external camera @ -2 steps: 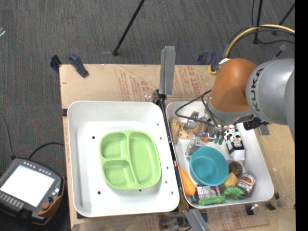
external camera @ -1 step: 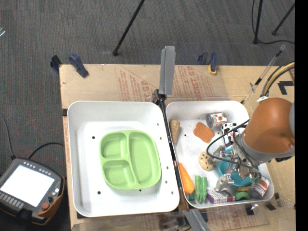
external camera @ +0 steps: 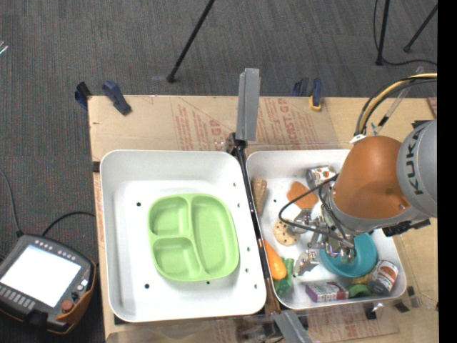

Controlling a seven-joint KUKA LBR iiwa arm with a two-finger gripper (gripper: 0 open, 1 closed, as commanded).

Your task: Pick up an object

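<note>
Teal bowl [external camera: 355,261]: sits in the right bin [external camera: 275,164], toward its near right corner, directly under the arm's wrist and partly hidden by it; likely rigid plastic, light, smooth and a little slippery, best taken across the rim rather than the rounded wall. Gripper [external camera: 312,257]: hangs low over the bin at the bowl's left edge, metal linkage visible, nothing seen between its parts; whether it is spread or closed cannot be told from this angle. Neighbours in the same bin: orange carrot [external camera: 275,260] with a green stem end just left of the gripper, round cracker [external camera: 284,231] behind it, orange wedge [external camera: 303,194] further back, small carton [external camera: 327,291] along the near wall, can [external camera: 385,276] at the bowl's right. Crowding is the hazard; a descent may strike the carrot or carton first. Left bin [external camera: 121,191]: holds a green divided plate [external camera: 193,237], well apart from the arm
</note>
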